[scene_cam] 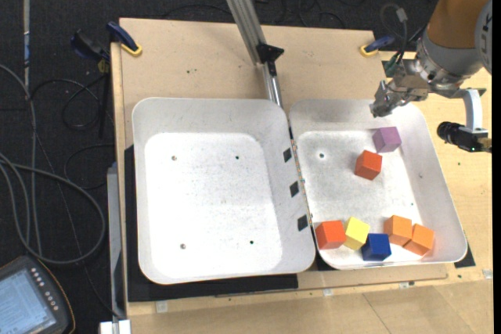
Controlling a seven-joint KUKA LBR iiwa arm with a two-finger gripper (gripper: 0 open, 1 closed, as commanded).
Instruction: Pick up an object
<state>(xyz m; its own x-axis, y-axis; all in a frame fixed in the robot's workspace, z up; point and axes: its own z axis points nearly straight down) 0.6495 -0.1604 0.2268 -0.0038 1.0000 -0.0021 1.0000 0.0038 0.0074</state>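
Note:
My gripper (383, 107) hangs over the far edge of the right bin (438, 192), just above and slightly left of a purple cube (386, 139). Nothing shows between its fingers. An orange-red cube (368, 164) lies a little nearer, toward the bin's middle. Along the bin's near wall sit a red-orange cube (330, 233), a yellow cube (356, 232), a blue cube (376, 246) and two orange cubes (400, 229) (421, 238).
The left bin (156, 168) lies beside the right one, with black clips (295, 188) along the shared edge. A slanted metal rod (243, 12) crosses the bench's far side. Clamps (125, 39) (376, 47) grip the bench's far corners.

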